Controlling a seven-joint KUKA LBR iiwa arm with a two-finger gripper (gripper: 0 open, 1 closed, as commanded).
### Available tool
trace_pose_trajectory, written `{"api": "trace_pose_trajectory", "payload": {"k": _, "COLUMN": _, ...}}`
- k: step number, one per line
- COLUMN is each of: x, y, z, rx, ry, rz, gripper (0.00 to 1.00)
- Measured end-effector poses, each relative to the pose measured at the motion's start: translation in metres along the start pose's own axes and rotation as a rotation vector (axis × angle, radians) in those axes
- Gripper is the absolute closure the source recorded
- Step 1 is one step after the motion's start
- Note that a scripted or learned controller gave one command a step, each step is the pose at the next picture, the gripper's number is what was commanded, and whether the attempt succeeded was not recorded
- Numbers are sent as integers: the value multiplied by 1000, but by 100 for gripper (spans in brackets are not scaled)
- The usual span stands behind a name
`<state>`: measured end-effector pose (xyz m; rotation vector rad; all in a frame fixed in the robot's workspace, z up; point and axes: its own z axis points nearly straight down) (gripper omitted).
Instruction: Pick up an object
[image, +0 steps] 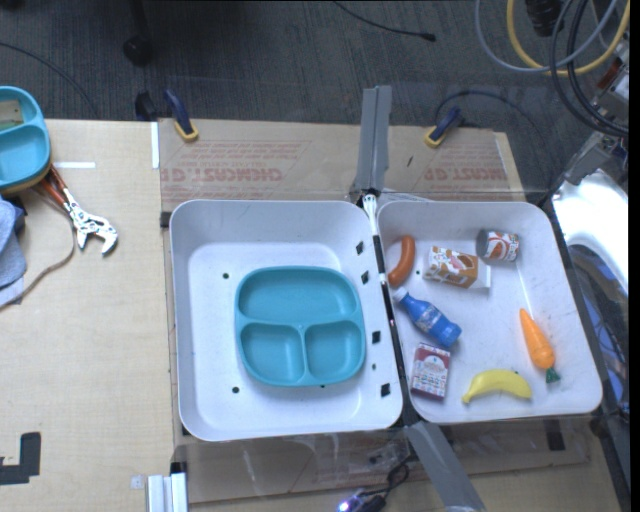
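Note:
The right bin (572, 300) holds several small objects. An orange sausage (401, 260) lies by its left wall, with a snack box (456, 268) and a small can (498, 245) beside it. Below them a blue bottle (429, 319) lies on its side, next to a red-and-white carton (430, 371). A yellow banana (498, 385) is near the front wall and an orange carrot (537, 341) is towards the right wall. A pale, rounded part of the arm (592, 212) sits at the right edge, beyond the bin's far right corner.
The left bin (195, 300) holds a teal divided plate (300, 325). On the bench to the left lie a wrench (88, 228), another teal dish (20, 138) and a grey cloth (10, 250). Clamps (180, 118) and cables (560, 40) are at the back.

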<state>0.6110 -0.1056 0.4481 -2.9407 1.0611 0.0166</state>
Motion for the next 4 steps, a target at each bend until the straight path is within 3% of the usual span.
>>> {"api": "trace_pose_trajectory", "payload": {"k": 4, "x": 5, "y": -1, "z": -28, "rx": 10, "ry": -20, "rz": 25, "gripper": 100}}
